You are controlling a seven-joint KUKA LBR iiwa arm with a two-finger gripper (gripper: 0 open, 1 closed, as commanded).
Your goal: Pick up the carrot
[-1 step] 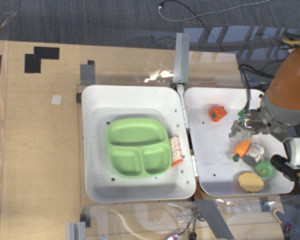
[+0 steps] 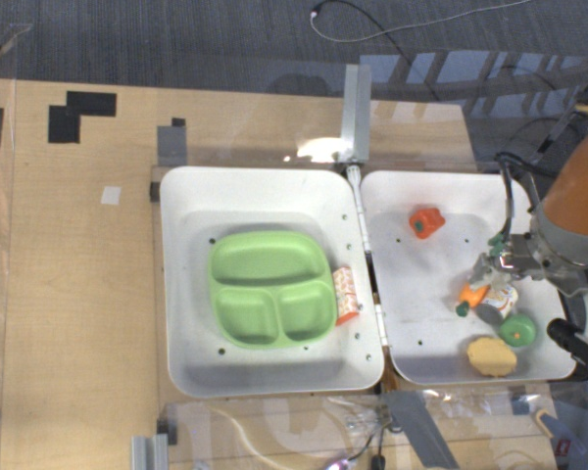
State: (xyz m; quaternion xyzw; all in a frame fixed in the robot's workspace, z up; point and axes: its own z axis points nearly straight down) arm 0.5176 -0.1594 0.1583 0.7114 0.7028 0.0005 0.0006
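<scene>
Fingers (image 2: 492, 274) of the arm sit low in the right bin (image 2: 412, 341), at the frame's right side, right over the carrot (image 2: 469, 296); whether they grip it I cannot tell. Crowding that spot are a green round toy (image 2: 517, 332) just right of and below the carrot, and a yellow lump (image 2: 492, 355) lower still. An orange-red pepper-like piece (image 2: 426, 221) lies apart, higher up. In the left bin (image 2: 176, 262) rest a green divided tray (image 2: 271, 287) and a small packet (image 2: 345, 293). Small and orange, the carrot has a green end pointing lower left.
</scene>
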